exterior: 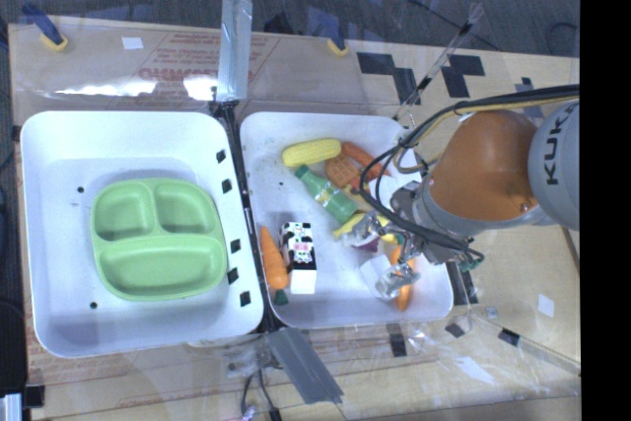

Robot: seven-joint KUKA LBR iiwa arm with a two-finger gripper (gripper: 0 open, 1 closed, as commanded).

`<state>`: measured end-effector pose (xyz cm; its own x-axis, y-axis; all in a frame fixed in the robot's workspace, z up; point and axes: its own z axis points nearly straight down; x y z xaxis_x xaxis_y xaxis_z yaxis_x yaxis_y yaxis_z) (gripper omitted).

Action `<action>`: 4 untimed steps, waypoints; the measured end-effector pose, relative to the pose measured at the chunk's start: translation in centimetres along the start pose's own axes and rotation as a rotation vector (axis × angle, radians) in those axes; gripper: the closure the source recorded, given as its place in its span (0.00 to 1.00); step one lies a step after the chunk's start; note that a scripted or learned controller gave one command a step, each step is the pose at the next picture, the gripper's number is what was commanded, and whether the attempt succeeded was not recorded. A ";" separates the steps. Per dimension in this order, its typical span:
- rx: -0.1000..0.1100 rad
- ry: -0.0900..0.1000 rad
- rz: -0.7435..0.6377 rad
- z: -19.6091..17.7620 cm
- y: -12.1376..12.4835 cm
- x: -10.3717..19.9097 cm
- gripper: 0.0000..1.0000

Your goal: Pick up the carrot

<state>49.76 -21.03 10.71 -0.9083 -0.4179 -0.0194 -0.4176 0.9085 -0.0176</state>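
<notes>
The carrot (273,257) is seen lying in the right bin (258,145), along its left wall near the front corner, just beside the small milk carton (299,258). It rests on the bin floor and nothing has hold of it, so the pick is judged not yet made.

The gripper (396,279) is placed low in the same bin, near the front right corner, well apart from the carrot. Whether the fingers are open or closed cannot be told, since that spot is cluttered with shiny and orange bits; no object can be made out with certainty between them.

What is left, as judged here, is a move leftward across the bin, a descent over the carrot, and a grasp and lift.

Room is tight at the target: the left wall is touched or nearly touched on one side, and the carton stands close on the other. Open floor is seen between the carton and the gripper. The corn cob (312,152), the green bottle (328,193) and other toy food are crowded toward the back. The green divided tray (157,239) is held in the left bin (39,143).
</notes>
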 end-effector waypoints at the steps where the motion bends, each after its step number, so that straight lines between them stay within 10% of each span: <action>1: 0.002 -0.003 0.011 0.0 0.1 0.1 0.00; 4: -0.001 -0.001 -0.113 0.0 0.3 -0.1 0.00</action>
<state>49.72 -20.76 10.66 -0.8552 -0.5180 -0.0185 -0.5178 0.8553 -0.0183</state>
